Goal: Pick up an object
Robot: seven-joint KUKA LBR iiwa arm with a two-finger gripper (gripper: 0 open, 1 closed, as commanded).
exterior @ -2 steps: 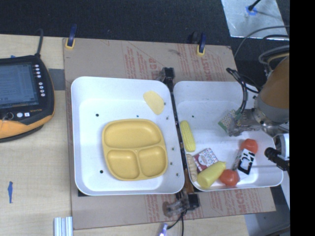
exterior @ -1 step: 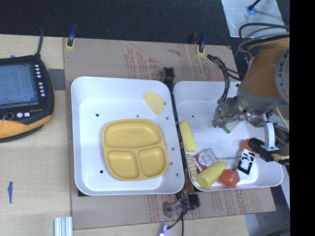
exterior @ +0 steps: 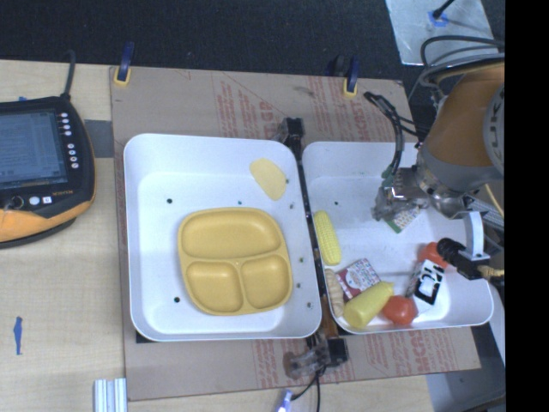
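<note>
The arm hangs over the right bin [exterior: 336, 194]; I can't tell how its jaws stand. Corn [exterior: 326, 237], a tomato [exterior: 399, 310] and a packet [exterior: 360, 275] wait near its front, within reach.

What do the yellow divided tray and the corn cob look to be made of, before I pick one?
Divided tray: likely moulded plastic, smooth with a soft sheen and rounded compartment rims. Corn cob: probably a plastic toy, uniform yellow with a faint ribbed surface; too small to be sure. Both bins look like glossy white plastic.
</note>
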